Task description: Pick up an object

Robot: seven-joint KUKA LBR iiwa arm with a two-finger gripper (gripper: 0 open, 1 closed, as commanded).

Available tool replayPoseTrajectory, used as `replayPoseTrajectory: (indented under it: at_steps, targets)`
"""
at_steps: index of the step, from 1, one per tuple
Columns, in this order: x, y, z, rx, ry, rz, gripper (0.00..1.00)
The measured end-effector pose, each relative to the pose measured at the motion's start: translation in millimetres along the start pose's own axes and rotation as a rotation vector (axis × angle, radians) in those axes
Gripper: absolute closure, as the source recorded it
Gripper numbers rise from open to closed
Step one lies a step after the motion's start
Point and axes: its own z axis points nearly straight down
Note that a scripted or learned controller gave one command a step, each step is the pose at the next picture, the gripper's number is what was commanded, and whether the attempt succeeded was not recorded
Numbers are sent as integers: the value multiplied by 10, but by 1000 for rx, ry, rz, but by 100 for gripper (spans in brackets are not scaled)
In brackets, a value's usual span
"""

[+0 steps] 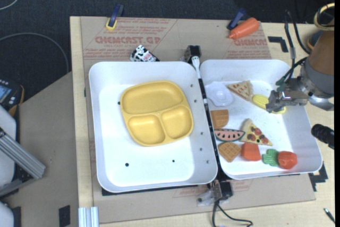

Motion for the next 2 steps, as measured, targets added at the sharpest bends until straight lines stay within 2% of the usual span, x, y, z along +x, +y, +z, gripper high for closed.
replayPoseTrajectory:
  at_steps: [1, 2]
  targets:
    - [-1, 11, -132, 2, 1, 0, 100]
    - [473, -140, -41, 10, 5, -2, 100]
